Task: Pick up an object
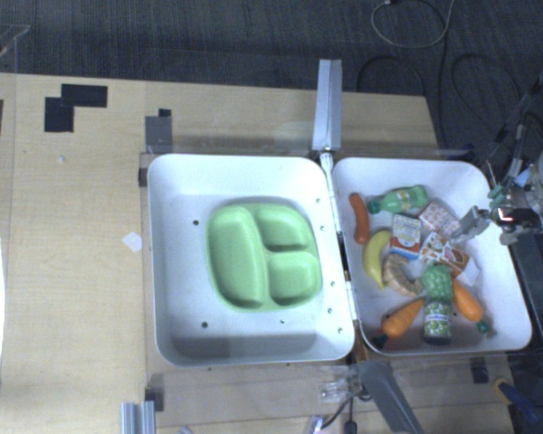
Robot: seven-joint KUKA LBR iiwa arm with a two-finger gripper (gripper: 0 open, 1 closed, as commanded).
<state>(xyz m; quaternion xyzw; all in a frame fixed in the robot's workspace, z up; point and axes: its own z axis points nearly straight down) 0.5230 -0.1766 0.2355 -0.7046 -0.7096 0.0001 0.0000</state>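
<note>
The right bin (502, 333) holds a heap of toy foods: a green bottle (403, 199), a red sausage (358, 213), a banana (376, 259), a small carton (405, 233), a pink-and-white packet (437, 217), a broccoli (437, 283), two carrots (403, 317) (468, 304) and a dark green bottle (437, 320). My gripper (481, 217) hangs over the bin's right side, just right of the packet. Nothing shows in its grasp.
The left bin (176, 315) holds a green divided plate (262, 253). A metal post (327, 107) stands behind the seam between the bins. Cables (416, 25) lie on the dark floor beyond the bench.
</note>
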